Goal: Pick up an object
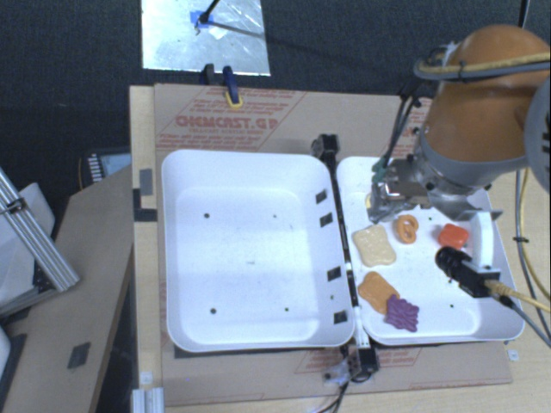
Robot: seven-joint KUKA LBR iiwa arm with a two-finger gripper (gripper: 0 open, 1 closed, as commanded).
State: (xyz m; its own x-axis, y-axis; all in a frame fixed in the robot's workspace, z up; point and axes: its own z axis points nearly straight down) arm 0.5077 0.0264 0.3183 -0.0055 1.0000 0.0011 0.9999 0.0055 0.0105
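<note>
Objects: five small food-like pieces lie in the right bin (504, 317), the bin the arm can reach most easily from its side.
Pretzel: an orange ring-shaped piece (406, 228) sits near the middle of the right bin, just below the wrist, so it looks the likeliest target.
Cracker: a pale, squarish piece (375, 245) lies close to the bin's left wall, just beside the pretzel.
Orange slab: a tan-orange piece (377, 290) rests toward the bin's near-left corner, touching or nearly touching the purple cluster (401, 313) at the near edge.
Red piece: a small red-orange block (455, 235) lies toward the right wall, beside a black part of the arm's tooling.
Left bin: the left bin (172, 256) holds nothing I can make out; it probably serves as the drop side.
Gripper: the gripper (387, 193) hangs low over the far-left part of the right bin, under the bulky wrist with its orange band.
Jaws: hidden among metal parts and cables; I cannot tell how they stand, and nothing is seen held.
Stage: judged as the approach to a pick, not yet a lift.
Risk: pieces crowd together, so a neighbour may get nudged.
</note>
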